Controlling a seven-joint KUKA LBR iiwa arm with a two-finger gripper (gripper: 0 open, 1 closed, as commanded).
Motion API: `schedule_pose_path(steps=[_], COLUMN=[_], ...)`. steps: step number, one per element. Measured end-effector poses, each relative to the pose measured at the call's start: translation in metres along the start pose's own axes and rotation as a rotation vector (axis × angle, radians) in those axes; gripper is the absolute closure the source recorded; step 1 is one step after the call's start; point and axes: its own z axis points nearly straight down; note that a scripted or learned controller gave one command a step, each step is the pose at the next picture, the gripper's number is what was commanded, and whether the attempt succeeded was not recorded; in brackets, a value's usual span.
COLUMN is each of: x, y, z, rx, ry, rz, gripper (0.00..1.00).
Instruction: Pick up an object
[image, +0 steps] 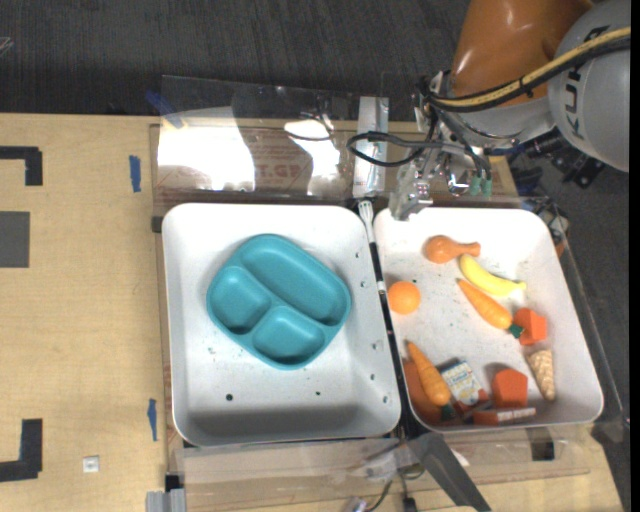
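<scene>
The pincer (412, 200) hangs at the right bin's (575, 300) eleven o'clock; I cannot tell its state. Best descend squarely over the lone orange ball (404, 298).

A robot arm (560, 60) is seen with a rounded orange section joined to a pale grey shell marked with dark lettering. Yellow and black cables (500, 90) are looped along it. At its end, a small metal pincer (415, 195) is fitted with silver parts, thin wires and green connectors.

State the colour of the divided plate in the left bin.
Teal plate, plain, seen in the camera view.
</scene>
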Motion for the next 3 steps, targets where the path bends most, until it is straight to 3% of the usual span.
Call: schedule_pose_path(steps=[1,2,3], x=[0.022,0.114,0.041], y=[0.027,-0.016,0.028], z=[-0.058,-0.001,-0.003], rx=[0.002,0.005,0.003], ry=[0.002,0.011,0.007], rz=[0.308,0.288,0.393], gripper=[1.0,1.0,1.0])
